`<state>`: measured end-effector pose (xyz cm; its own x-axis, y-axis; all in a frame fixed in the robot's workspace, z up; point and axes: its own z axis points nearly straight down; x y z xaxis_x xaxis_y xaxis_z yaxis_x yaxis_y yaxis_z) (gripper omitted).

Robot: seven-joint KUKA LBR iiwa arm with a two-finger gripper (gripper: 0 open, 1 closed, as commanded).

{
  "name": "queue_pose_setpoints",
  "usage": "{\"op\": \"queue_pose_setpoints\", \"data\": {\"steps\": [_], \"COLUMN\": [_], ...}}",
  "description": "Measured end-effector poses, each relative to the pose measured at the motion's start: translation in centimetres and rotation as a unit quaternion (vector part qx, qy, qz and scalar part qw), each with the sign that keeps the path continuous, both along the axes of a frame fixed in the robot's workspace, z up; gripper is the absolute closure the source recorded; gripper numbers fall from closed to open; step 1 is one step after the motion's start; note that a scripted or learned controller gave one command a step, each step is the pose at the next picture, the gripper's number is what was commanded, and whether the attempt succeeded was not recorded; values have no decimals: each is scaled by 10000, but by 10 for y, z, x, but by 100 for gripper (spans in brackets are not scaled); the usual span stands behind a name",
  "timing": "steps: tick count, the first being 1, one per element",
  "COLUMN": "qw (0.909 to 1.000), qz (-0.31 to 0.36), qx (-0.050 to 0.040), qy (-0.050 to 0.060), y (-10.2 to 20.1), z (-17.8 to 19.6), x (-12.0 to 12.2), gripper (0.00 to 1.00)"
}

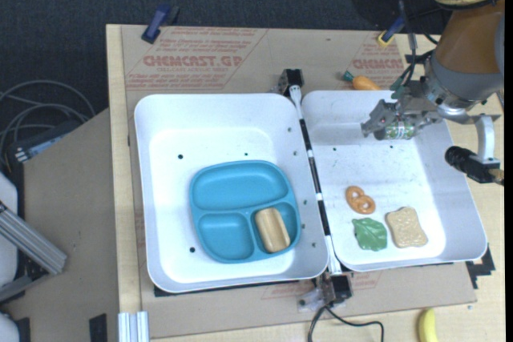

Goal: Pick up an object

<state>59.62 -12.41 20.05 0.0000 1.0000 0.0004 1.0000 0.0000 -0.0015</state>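
blue tray (240, 188), green leaf (369, 235), white bins (160, 132)

A robotics lab: a board-covered bench (240, 52) (printed "CHEMCAST") bears clamped white bins (160, 140), with loose cables (40, 112) on dark carpet.

The tabletop (200, 60) carries two white bins side by side: the right bin (449, 196) sits beneath the gripper (391, 124), the left bin (160, 172) well to its left. An orange piece (362, 81) lies just behind the gripper.
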Motion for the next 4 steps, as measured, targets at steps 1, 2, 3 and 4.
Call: {"op": "queue_pose_setpoints", "data": {"steps": [1, 2, 3, 4], "qw": [10000, 10000, 10000, 10000], "qz": [-3, -2, -4, -7], "qx": [3, -2, -4, -10], "qy": [11, -6, -11, -14], "y": [27, 29, 16, -32], "z": [-86, -116, -116, -116], "x": [-44, -26, -91, -74], "gripper": [0, 0, 0, 0]}}
